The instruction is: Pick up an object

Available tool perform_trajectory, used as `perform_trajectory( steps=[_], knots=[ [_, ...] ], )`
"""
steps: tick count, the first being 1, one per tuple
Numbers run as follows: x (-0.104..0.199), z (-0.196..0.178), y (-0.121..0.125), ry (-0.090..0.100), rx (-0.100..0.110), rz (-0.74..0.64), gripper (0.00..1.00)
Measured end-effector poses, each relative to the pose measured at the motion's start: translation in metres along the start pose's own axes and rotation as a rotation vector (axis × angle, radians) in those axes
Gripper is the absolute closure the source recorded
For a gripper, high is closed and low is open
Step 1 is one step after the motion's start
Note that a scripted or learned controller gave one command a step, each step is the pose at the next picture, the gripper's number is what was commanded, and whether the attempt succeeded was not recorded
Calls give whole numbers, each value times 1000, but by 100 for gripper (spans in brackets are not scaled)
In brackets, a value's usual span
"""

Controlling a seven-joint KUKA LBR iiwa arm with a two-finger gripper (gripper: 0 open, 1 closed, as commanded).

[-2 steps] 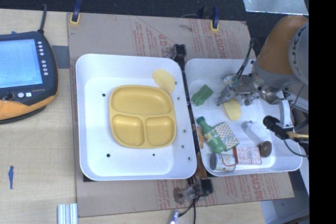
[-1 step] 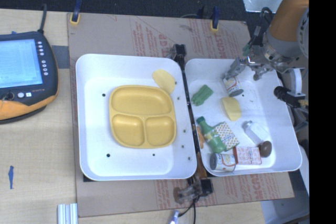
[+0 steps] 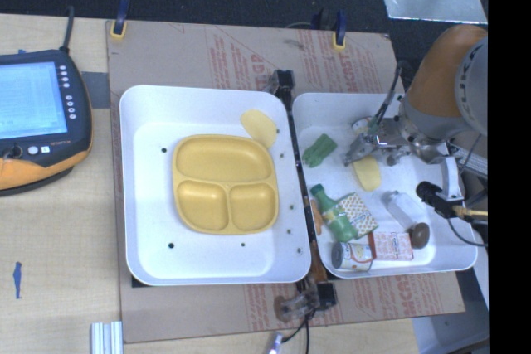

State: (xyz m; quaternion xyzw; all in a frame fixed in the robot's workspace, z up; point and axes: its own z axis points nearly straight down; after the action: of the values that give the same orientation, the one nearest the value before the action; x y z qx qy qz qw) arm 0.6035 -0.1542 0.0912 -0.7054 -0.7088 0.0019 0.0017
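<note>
Camera view: jaws (image 3: 365,152) low in right bin (image 3: 328,113), above yellow piece (image 3: 367,173); grip state unclear.

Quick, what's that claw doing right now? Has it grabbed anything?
Claw: low in the right bin, just above a yellow piece; open or closed cannot be told, and no grab is visible.

Two white bins sit side by side. In the left bin (image 3: 141,178) a yellow divided plate (image 3: 225,182) lies near the middle, with a pale yellow piece (image 3: 260,127) just beside its far right corner. The gripper (image 3: 371,147) hangs over the right bin (image 3: 465,257), just above a yellow object (image 3: 367,173) (contact cannot be told). A green block (image 3: 319,149) lies near that bin's left wall, and a green bottle (image 3: 332,214), a can (image 3: 352,253) and a small carton (image 3: 392,245) crowd its near edge.
</note>
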Motion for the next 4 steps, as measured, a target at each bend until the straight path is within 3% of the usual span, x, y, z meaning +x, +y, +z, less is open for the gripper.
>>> perform_trajectory(
  steps=[1,2,3,4],
  knots=[
    [32,0,-34,0,-1,-1,0],
    [31,-11,-34,-2,1,-4,100],
    [31,-10,-35,-2,1,-5,0],
    [-49,-1,17,1,-3,4,0]
  ],
)
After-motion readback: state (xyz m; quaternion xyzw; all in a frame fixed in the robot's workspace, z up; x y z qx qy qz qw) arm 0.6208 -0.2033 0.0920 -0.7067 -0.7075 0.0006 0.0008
